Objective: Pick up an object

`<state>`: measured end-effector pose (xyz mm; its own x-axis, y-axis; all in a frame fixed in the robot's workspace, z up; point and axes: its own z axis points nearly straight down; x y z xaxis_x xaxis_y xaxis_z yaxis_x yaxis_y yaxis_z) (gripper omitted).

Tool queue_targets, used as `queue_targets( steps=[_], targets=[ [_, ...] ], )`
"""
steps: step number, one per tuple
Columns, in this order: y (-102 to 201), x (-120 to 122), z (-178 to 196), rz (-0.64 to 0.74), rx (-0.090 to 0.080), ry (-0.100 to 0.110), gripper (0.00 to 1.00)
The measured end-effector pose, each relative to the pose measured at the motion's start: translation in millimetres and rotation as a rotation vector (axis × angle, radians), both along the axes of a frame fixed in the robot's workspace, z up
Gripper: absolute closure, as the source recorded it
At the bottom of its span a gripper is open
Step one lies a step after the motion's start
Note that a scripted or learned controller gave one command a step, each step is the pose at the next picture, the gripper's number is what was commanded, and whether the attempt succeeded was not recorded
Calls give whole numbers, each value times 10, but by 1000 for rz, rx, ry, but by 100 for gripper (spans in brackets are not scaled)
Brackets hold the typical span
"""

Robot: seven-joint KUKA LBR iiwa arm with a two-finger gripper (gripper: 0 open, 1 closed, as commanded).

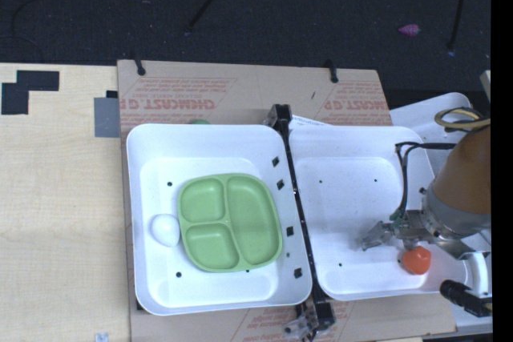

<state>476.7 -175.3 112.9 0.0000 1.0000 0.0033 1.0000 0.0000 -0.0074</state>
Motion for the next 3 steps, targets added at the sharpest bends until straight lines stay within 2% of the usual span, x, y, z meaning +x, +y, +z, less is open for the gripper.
queue_targets(
  steps=[1,3],
  targets=[
    [-14,5,132,-5,-1,-2,100],
    [-92,-3,1382,1,-5,-12,100]
  ],
)
